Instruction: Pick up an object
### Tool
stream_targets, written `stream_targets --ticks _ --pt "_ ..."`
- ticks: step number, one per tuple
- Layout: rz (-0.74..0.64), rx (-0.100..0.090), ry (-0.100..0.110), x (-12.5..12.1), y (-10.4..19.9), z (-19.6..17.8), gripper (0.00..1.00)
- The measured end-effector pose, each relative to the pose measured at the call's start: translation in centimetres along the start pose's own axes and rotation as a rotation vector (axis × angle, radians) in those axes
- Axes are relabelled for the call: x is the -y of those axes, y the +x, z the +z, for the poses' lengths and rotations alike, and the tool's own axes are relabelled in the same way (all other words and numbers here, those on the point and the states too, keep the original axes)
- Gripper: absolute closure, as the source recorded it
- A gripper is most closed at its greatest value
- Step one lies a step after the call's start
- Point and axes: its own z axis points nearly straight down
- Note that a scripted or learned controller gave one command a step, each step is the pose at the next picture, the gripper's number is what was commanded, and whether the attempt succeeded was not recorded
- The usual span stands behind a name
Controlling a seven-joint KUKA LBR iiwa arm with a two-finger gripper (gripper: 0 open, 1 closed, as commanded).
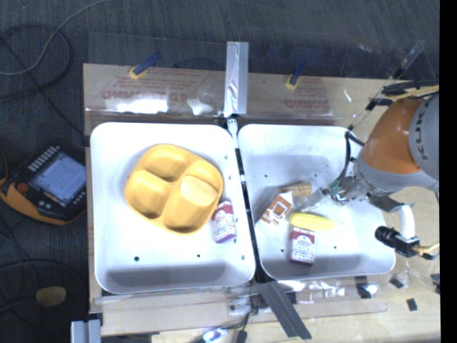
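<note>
In the right bin (285, 145) lie a small orange-and-white packet (276, 209), a yellow oblong object (311, 222), a red-and-white box (303, 246) and a tan piece (300, 189). In the left bin (114, 256) a large yellow sectioned dish (171, 186) rests, with a small red-and-white packet (224, 222) at its lower right. My gripper (334, 192) reaches in from the right, low over the right bin, just above and right of the yellow oblong object. I see nothing clearly held in it.
A metal divider (243, 184) separates the two bins. The grey arm with its orange band (389, 145) covers the right bin's right side. A handheld pendant (46, 184) lies on the floor at the left. Clips and cables sit along the bench's back edge.
</note>
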Motion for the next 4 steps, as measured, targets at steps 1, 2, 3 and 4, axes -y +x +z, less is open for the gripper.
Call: stream_targets --ticks 1,2,3,4 --pt "-0.065 0.0 0.001 0.3 5.3 -0.1 0.0" --pt "-0.026 -0.008 0.001 0.4 2.6 0.0 0.0" --pt "-0.071 -0.003 0.002 -7.6 6.6 0.1 0.0" --pt "-0.146 -0.008 0.015 -6.1 2.2 -6.4 0.0"
